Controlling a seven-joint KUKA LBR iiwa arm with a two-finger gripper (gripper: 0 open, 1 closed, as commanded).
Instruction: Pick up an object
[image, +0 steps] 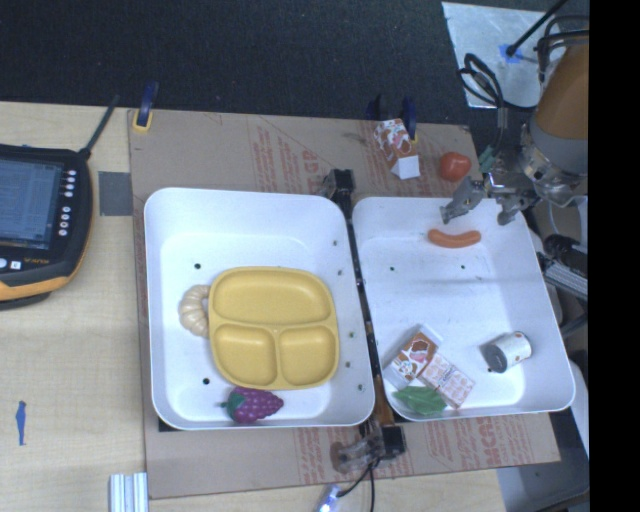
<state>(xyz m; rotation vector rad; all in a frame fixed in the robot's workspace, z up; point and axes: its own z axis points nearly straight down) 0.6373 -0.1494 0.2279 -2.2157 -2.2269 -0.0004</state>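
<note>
Evidently the approach is under way: the two-finger gripper (483, 203) hangs with its fingers spread wide and nothing between them, just above and to the right of the small orange-red toy sausage (454, 238), which lies near the far wall of the right white bin (520, 330). I judge the next move to be a short shift toward the sausage, then a straight descent and a close. That far wall stands near the sausage, so one finger has little room there; on its near side the bin floor lies open toward the white cylindrical cup (508, 351).
</note>
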